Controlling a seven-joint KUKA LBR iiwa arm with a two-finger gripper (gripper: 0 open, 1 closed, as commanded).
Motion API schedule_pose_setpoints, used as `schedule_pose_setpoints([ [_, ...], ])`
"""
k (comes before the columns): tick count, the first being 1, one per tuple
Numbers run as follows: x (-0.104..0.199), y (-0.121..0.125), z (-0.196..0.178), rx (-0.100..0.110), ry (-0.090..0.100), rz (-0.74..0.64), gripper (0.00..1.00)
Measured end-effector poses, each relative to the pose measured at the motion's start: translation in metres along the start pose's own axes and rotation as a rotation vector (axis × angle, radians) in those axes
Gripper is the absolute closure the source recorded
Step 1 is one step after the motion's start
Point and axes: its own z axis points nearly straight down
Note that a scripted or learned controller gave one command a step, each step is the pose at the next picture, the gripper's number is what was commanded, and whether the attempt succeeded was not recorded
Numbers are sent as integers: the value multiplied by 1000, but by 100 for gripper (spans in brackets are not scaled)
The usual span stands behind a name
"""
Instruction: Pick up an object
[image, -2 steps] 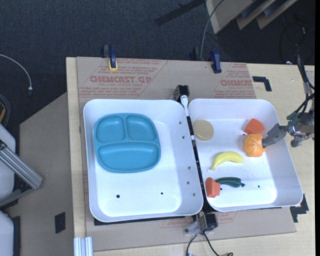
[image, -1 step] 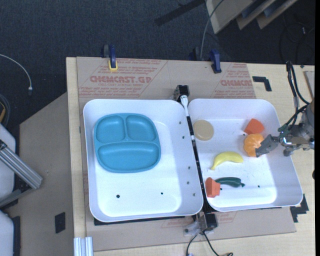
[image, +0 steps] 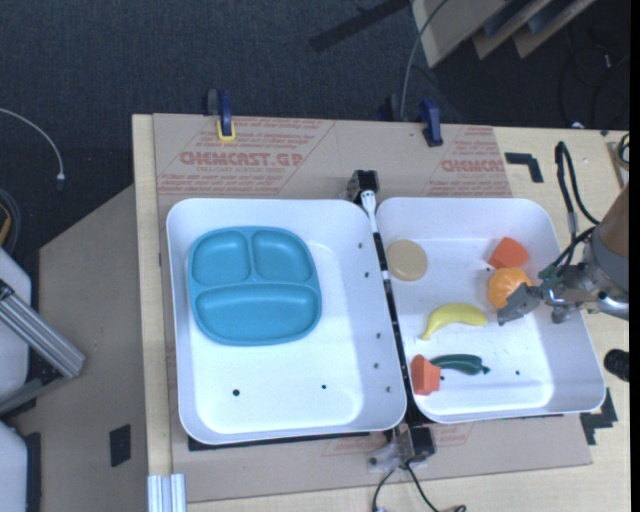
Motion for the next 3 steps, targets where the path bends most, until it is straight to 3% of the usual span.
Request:
schedule_pose_setpoints([
  [1, 8, -5, 47, 1, 1, 0, 0],
  [2, 7, -3, 34, -8, -4, 0, 100],
  [3, -3, -2, -26, -13, -6, 0, 100],
])
